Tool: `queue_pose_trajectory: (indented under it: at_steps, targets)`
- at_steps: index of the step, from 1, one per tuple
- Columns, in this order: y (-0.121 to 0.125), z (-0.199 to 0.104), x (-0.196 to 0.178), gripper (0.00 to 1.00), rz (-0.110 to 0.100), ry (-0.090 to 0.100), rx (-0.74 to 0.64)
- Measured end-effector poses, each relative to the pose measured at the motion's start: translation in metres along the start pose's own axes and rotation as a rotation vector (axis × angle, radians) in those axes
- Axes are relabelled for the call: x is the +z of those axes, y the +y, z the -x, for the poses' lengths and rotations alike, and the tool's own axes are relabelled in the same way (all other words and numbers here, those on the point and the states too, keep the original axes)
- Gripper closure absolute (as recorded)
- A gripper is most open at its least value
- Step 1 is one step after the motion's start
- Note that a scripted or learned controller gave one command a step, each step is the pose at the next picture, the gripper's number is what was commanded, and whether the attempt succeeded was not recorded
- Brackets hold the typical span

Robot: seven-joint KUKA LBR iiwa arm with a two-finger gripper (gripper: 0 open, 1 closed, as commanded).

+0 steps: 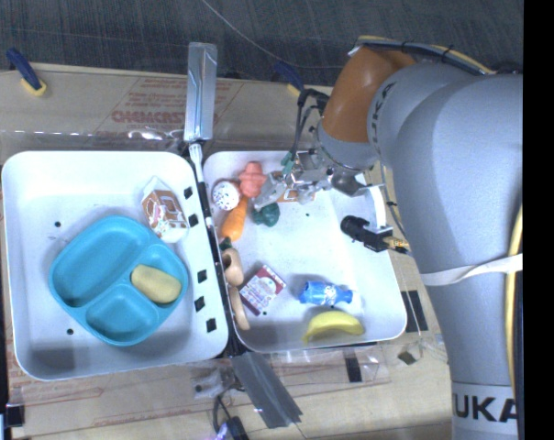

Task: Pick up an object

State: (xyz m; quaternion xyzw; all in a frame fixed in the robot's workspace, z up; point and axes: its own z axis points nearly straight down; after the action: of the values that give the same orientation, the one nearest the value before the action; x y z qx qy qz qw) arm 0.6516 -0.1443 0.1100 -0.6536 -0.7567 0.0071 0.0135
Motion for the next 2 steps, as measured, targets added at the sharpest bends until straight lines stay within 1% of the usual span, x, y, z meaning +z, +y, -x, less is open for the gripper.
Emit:
queue_pose_trajectory:
  at_steps: [1, 2]
  targets:
    - [0.000, -0.042, -0.030, 0.00, 0.011, -0.010, -0.275]
    - [-0.024, -0.023, 0.018, 0.00, 0.022, -0.017, -0.346]
